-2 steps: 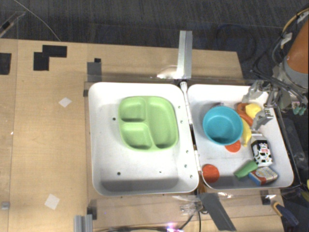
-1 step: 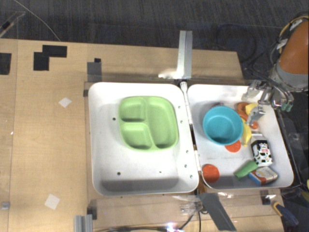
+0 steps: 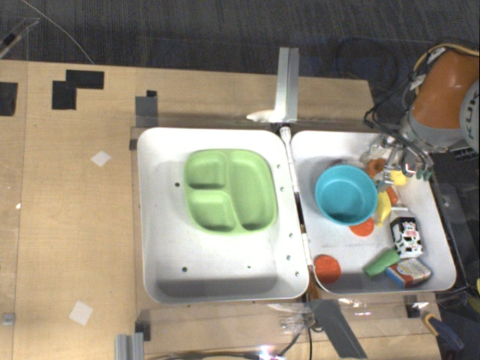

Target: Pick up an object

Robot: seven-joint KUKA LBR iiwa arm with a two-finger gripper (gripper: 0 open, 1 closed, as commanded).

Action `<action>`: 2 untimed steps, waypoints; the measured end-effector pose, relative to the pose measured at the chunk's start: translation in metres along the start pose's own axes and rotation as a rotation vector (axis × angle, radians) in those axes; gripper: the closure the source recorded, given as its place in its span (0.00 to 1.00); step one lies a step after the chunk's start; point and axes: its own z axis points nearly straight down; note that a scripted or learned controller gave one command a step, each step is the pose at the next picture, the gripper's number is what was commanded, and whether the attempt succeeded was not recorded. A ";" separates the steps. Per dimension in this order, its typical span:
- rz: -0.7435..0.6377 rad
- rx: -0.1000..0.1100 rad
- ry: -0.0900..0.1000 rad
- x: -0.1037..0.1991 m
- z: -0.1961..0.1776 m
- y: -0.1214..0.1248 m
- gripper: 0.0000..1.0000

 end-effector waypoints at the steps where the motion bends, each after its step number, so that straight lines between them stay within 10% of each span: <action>1: 0.059 0.000 0.001 0.062 0.000 0.009 0.00; 2: 0.156 0.000 0.000 0.109 -0.002 0.035 0.00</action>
